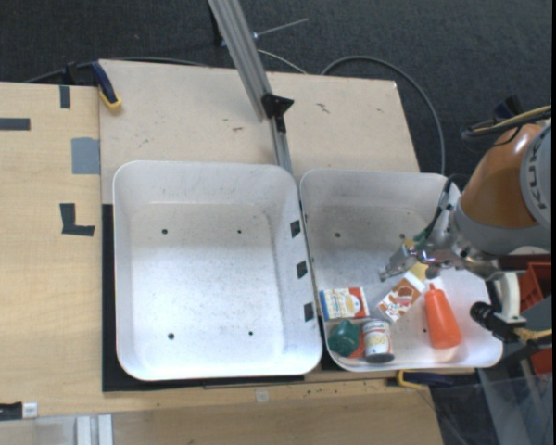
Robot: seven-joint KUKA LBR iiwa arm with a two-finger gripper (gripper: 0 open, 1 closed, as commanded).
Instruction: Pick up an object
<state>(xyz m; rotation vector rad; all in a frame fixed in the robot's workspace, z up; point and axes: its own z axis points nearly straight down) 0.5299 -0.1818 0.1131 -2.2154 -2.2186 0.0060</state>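
My gripper [406, 260] reaches into the right bin [371, 202] from the right, low over its front half. Its tips hang just above a small white and orange packet [400, 299]. An orange bottle [441, 317] lies to the right of that packet. A white and red box [343, 302] lies further left, with a green round object [346, 337] and a small can [377, 339] along the bin's front wall. I see nothing between the fingers.
The left bin [204, 267] sits beside the right one, sharing a middle wall. A grey metal pole [246, 49] slants down from the top to the bins' back edge. The arm's orange band [500, 188] stands over the right bin's right rim.
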